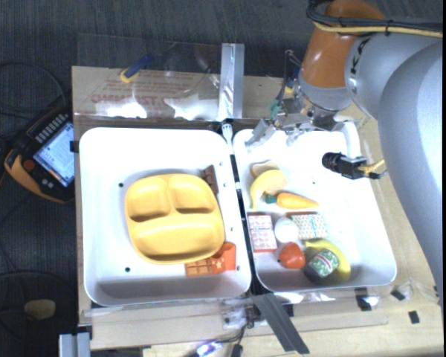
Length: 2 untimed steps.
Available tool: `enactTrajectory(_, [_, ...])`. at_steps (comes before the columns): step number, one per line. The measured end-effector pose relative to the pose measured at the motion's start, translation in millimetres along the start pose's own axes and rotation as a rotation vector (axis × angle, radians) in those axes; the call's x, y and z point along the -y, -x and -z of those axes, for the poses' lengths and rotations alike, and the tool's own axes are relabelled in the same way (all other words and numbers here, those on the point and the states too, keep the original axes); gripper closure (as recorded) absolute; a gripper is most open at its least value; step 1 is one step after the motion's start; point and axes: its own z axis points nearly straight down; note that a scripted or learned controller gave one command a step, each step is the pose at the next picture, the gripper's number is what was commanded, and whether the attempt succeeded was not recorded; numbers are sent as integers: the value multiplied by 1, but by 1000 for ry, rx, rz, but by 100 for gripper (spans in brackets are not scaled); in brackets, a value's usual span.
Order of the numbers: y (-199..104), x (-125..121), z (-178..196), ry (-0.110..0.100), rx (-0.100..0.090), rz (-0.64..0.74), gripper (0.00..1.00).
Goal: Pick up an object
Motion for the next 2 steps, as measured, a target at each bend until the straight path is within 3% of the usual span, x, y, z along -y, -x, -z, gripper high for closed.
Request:
enactTrajectory(1, [40, 76, -26, -1, -1, 137, 0])
enactTrajectory(2, [36, 84, -95, 10, 4, 362, 0])
